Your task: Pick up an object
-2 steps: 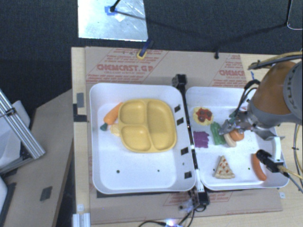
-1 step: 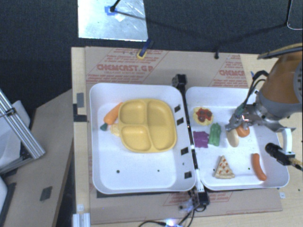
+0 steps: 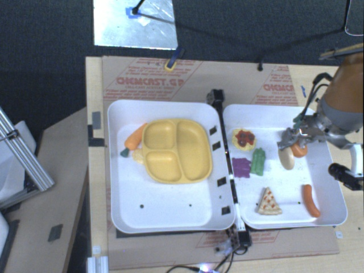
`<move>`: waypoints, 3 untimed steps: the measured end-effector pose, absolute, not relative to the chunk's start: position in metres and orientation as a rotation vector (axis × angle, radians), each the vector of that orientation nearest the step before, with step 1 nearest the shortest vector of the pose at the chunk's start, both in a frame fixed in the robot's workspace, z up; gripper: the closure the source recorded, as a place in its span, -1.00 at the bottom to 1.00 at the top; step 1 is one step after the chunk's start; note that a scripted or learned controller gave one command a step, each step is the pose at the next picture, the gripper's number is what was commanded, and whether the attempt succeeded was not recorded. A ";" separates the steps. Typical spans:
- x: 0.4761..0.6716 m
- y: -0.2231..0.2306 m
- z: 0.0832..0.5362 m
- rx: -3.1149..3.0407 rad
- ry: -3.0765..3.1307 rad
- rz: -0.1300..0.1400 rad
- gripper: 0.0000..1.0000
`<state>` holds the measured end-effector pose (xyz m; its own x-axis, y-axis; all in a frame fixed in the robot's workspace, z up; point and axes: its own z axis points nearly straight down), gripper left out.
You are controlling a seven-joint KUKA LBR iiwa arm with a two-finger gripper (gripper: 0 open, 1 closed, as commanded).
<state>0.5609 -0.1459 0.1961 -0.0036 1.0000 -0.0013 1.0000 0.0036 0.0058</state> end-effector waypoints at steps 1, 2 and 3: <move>0.562 -0.146 0.226 2.214 2.223 0.004 1.00; 0.579 -0.105 0.231 2.210 2.230 0.006 1.00; 0.599 -0.048 0.221 2.210 2.232 0.005 1.00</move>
